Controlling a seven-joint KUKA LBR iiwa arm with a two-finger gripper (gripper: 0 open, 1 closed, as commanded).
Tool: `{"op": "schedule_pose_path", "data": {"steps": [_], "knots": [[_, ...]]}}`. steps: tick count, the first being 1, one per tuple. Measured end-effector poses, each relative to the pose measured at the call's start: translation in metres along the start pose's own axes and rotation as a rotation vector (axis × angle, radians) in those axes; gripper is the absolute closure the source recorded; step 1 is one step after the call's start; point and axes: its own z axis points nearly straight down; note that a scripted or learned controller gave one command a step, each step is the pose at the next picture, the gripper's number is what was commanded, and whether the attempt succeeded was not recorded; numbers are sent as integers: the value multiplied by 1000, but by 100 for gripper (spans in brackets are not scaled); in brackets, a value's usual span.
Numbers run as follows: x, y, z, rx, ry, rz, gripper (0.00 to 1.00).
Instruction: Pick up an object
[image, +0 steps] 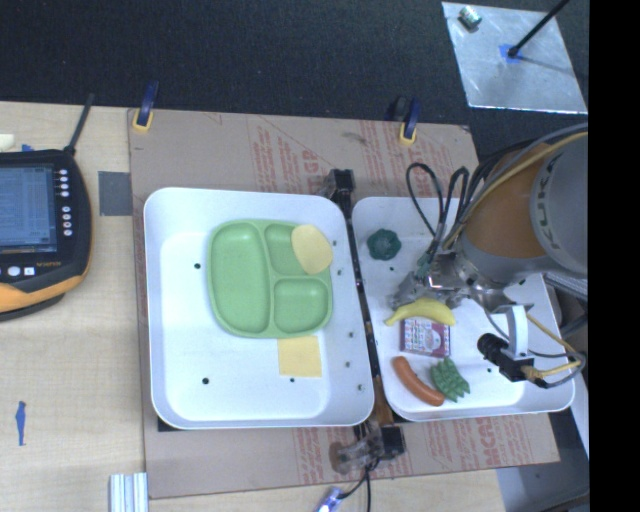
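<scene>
Low in the right bin (545, 400), the end effector (428, 290) hangs just above a curved yellow banana (421, 313) — grip impossible to judge — with a green lump (383, 243) beyond it and a small pink packet (426, 340) nearer the camera.

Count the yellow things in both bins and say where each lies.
3. A round yellow piece sits on the green tray's upper right corner, a flat yellow square lies below the tray, and a banana lies in the right bin under the gripper. The arm may hide others.
</scene>
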Motion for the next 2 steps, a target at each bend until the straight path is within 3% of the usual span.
{"op": "schedule_pose_path", "data": {"steps": [1,2], "knots": [[-1,0,-10,2,-2,-2,100],[-1,0,-10,1,-2,-1,0]]}}
